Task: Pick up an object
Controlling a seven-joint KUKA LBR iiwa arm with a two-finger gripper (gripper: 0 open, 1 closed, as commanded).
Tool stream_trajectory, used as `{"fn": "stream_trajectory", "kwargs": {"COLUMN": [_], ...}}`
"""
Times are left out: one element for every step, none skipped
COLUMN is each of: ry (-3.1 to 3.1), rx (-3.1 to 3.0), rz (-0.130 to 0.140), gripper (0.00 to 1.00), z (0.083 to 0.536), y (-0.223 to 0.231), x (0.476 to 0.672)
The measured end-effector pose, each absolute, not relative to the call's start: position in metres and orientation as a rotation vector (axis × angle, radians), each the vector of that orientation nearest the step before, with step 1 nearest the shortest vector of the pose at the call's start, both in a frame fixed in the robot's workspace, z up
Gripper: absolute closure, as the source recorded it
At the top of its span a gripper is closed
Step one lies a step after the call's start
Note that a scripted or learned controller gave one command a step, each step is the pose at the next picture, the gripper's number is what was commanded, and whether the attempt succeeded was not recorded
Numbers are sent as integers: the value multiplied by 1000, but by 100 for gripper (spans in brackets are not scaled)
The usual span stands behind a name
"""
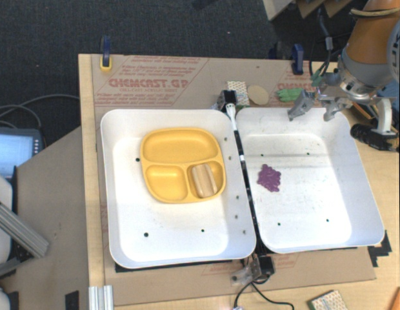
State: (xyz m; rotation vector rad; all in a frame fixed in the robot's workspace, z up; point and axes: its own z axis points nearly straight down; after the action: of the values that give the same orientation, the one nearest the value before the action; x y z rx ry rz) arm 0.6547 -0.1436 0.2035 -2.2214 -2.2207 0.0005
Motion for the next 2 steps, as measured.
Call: {"fn": "stream_trajectory", "kwargs": {"ry": [-2220, -2214], "rx": [-2212, -2219], "rz": [4, 8], "gripper": [0, 0], "z": [183, 135], "y": [-87, -95], "x": [598, 572]}}
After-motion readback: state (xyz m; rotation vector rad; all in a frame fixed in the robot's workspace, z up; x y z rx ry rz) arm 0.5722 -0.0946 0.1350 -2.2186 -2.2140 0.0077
